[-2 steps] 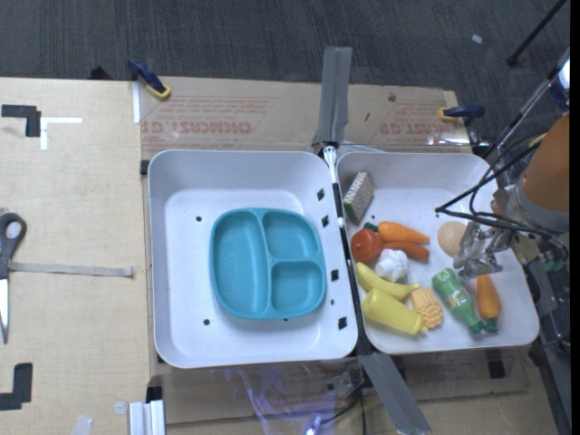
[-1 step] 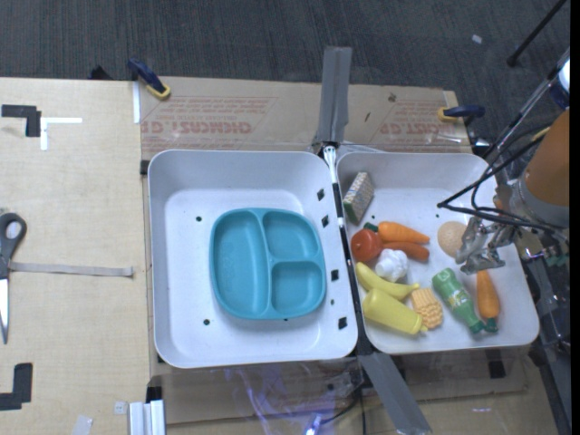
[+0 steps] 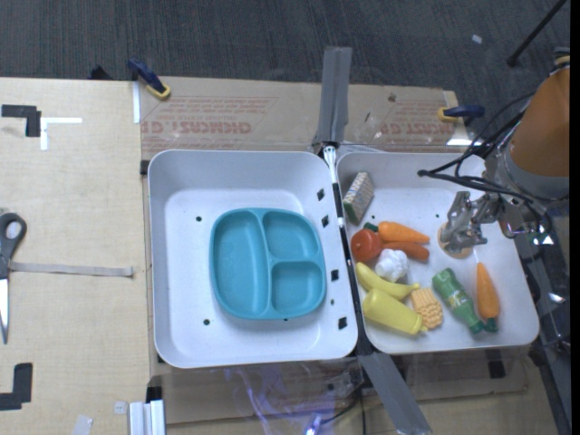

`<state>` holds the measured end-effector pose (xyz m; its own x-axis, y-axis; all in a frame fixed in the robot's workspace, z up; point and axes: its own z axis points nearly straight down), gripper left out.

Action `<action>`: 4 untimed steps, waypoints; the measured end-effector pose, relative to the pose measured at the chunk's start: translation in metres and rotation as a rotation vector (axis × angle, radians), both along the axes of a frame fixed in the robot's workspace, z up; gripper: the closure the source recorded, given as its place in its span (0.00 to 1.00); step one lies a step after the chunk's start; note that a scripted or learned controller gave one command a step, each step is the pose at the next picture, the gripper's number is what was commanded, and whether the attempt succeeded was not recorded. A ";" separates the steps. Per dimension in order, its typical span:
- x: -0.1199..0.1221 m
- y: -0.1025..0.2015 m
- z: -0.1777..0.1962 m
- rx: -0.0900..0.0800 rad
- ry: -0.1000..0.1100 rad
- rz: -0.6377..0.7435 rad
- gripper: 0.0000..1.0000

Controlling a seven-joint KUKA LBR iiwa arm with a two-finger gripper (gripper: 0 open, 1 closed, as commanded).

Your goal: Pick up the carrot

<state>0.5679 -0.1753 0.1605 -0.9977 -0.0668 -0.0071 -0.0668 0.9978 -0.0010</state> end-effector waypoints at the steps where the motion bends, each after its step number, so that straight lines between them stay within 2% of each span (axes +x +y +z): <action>1: 0.000 0.000 0.000 0.000 0.000 0.000 0.00; 2: 0.007 -0.039 -0.068 0.000 0.003 -0.001 0.00; 3: 0.009 -0.038 -0.056 -0.001 -0.003 0.002 1.00; 4: 0.009 -0.038 -0.056 -0.001 -0.003 0.002 0.00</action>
<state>0.5769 -0.2134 0.1042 -0.9976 -0.0692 -0.0099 -0.0692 0.9976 -0.0024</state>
